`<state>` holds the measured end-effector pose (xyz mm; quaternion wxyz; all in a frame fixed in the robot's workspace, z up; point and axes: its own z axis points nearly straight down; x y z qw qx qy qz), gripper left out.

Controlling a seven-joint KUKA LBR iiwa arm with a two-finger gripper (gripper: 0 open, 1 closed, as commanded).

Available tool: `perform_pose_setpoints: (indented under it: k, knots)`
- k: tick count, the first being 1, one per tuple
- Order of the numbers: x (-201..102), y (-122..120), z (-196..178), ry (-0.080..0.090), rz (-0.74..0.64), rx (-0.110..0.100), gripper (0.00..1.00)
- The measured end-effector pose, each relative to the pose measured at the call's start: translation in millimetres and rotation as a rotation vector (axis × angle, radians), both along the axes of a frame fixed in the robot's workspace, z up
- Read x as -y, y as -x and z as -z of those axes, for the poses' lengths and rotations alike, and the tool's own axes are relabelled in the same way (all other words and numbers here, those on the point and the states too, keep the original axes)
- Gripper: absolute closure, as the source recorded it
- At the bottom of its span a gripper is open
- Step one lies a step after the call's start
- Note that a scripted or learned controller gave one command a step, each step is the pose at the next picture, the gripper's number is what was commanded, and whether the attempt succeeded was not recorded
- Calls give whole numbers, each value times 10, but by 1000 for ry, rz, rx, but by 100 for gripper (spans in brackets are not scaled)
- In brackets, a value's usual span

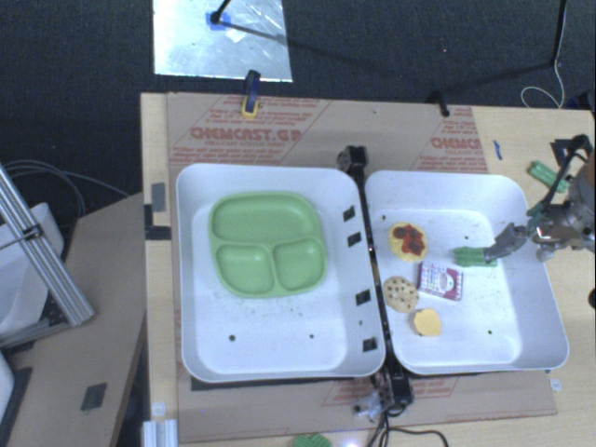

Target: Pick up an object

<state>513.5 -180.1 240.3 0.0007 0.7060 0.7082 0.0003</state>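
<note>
The right bin (531,333) holds several small toy foods. A yellow round piece with red topping (408,239) lies near its left wall. A brown chocolate-chip cookie (401,293) and a plain yellow disc (427,322) sit below it. A purple and white packet (440,280) lies beside the cookie. A small green object (473,256) rests to the right of the topped piece. My gripper (500,247) reaches in low from the right, its tip right against the green object's right end.
The left bin (196,343) holds a green divided plate (268,245). A black hinge strip (371,268) runs between the two bins. Cardboard (251,133) lies under the bins, and a green item (545,172) sits on the bench at the far right.
</note>
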Motion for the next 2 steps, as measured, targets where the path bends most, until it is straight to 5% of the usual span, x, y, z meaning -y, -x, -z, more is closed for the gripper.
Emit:
perform_pose_setpoints:
  k: [1,2]
  knots:
    - [-372,-245,1438,-4,-5,-7,0]
    - [-451,-274,1527,0,-1,4,0]
